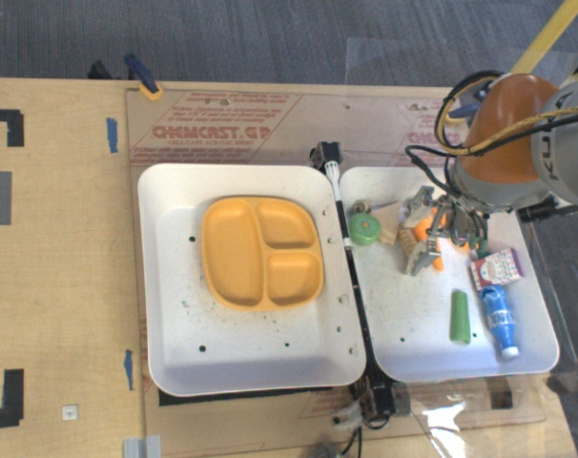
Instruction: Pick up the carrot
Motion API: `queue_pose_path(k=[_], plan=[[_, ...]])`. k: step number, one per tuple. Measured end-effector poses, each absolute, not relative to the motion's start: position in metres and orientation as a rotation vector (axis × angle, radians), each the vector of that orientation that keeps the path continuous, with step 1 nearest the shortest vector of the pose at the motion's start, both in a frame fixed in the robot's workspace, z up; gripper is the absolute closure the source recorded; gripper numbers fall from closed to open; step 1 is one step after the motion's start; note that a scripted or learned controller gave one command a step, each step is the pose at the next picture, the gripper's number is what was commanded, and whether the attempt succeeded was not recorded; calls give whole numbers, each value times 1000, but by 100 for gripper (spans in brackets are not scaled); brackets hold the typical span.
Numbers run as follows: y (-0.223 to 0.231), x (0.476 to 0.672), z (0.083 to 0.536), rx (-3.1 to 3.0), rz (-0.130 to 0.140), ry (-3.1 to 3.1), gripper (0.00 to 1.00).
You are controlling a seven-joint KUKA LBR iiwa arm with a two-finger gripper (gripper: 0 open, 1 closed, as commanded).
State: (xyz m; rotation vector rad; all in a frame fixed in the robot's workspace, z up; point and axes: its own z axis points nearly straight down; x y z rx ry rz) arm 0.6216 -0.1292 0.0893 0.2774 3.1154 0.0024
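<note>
In the right bin (532, 346), a small orange carrot (425, 229) sits between the gripper (424, 234) fingers, apparently clasped; likely light, rigid, smooth plastic, best pinched mid-length

Two white bins (165, 284) — one yellow plate (262, 253).

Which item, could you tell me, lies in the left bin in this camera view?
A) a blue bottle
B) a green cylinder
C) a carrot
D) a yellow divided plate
D: the yellow divided plate sits alone in the left bin, while the blue bottle, the green cylinder and the orange carrot under the gripper all lie in the right bin.
</note>
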Motion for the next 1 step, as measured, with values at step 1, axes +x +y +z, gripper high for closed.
queue_pose_path(k=[1], plan=[[-130,626,104,274,-2,3102,100]])
